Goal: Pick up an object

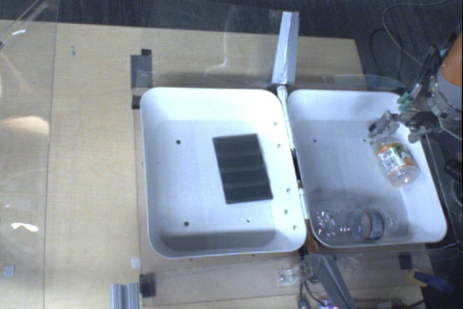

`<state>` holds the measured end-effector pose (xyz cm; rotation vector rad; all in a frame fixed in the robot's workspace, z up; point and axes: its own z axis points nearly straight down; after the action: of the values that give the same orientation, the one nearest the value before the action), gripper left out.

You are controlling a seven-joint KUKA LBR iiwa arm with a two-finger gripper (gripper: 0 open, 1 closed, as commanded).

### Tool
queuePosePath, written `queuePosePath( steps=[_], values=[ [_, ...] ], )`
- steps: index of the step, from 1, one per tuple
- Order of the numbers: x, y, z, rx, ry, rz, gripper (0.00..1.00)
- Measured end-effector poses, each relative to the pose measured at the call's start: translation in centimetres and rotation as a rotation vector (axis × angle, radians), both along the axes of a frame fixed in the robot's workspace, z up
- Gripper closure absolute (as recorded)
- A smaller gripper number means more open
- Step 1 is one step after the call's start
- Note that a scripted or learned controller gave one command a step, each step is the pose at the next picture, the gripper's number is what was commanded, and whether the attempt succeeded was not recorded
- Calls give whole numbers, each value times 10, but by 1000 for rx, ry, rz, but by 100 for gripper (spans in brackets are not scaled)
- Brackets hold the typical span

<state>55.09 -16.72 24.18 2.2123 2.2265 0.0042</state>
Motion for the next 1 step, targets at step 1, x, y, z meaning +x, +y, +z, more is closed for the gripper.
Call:
queuePosePath(
  steps=[1],
  values=[
    [3, -14, -51, 0, 0, 5, 0]
  ],
)
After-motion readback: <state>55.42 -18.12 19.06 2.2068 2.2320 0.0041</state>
